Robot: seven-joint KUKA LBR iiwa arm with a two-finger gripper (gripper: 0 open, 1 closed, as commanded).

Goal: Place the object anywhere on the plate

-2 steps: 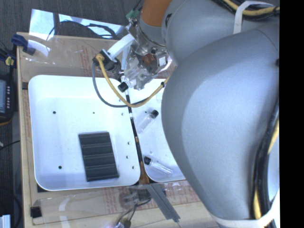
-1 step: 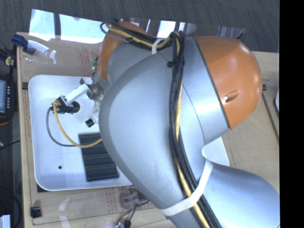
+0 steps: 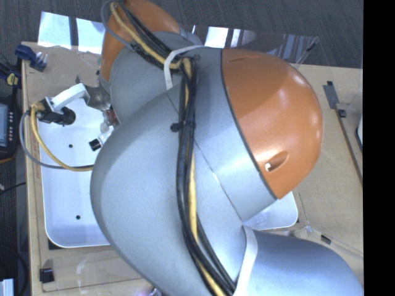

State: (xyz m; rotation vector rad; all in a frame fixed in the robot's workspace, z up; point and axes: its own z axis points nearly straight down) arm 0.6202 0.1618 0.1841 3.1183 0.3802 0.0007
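One grey, orange-banded robot arm (image 3: 185, 165) reaches across the shallow white plastic left bin (image 3: 68, 227). Its gripper (image 3: 102, 121) hangs over the bin's far end, and it cannot be told whether it is released or clenched. A small black item (image 3: 94, 144), possibly the object, lies just beside it on the bin floor. It is too small to judge its long axis or heading. The step is probably the pick. The next move calls for a confirmed hold, then finding the plate.
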